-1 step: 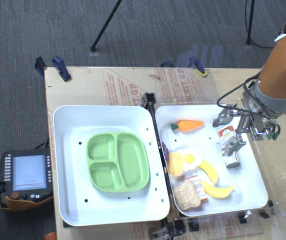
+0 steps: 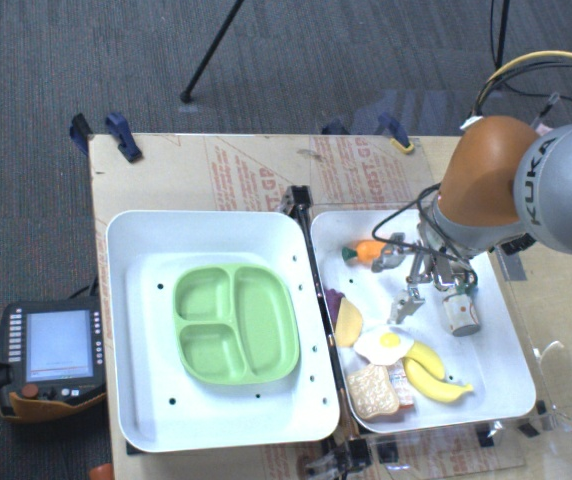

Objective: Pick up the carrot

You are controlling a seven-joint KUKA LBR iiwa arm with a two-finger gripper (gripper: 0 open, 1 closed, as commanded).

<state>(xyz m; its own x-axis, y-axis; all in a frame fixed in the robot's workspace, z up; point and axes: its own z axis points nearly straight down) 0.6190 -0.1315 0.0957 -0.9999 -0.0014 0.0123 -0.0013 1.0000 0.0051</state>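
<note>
The carrot (image 2: 368,252), a short orange piece with a green tip on its left, lies near the far left of the right bin (image 2: 511,348). My gripper (image 2: 432,311) hangs below the orange-banded wrist, to the right of the carrot and nearer the camera. It is open, with one finger (image 2: 403,310) on the left, the other on the right, and bare bin floor between them. The gripper is apart from the carrot.
A fried egg (image 2: 382,345), a banana (image 2: 436,373), a toast slice (image 2: 373,391) and a yellow wedge (image 2: 348,321) crowd the right bin's near left. A purple item (image 2: 333,298) sits by the divider. The left bin (image 2: 131,268) holds a green sectioned plate (image 2: 236,323).
</note>
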